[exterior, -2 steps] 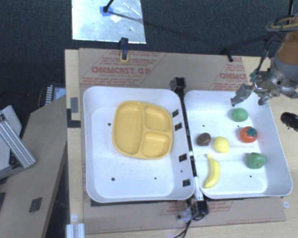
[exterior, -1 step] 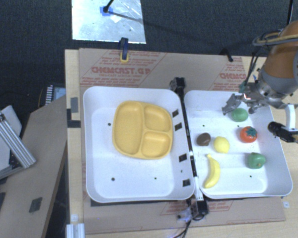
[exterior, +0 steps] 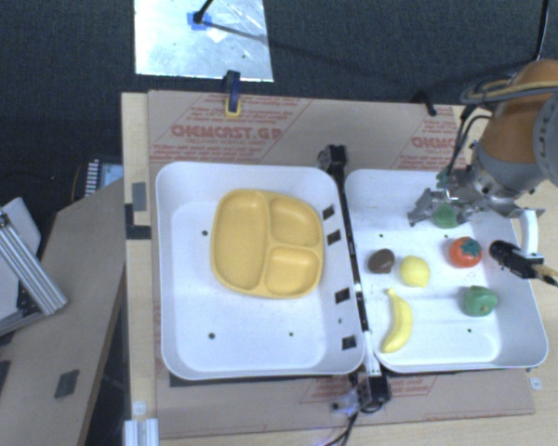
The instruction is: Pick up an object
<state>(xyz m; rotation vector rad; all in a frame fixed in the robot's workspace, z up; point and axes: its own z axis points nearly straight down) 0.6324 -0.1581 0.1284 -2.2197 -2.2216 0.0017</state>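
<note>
**Gripper down on a green toy in the right bin**

The gripper [exterior: 437,207] sits low near the far edge of the right bin [exterior: 516,351], its fingers closed around a small green toy [exterior: 444,216]. Close by lie a red tomato [exterior: 463,251], a green pepper [exterior: 478,299], a lemon [exterior: 414,270], a brown ball [exterior: 381,260] and a banana [exterior: 398,321]. The left bin [exterior: 181,342] holds a yellow plate [exterior: 265,242]
</note>
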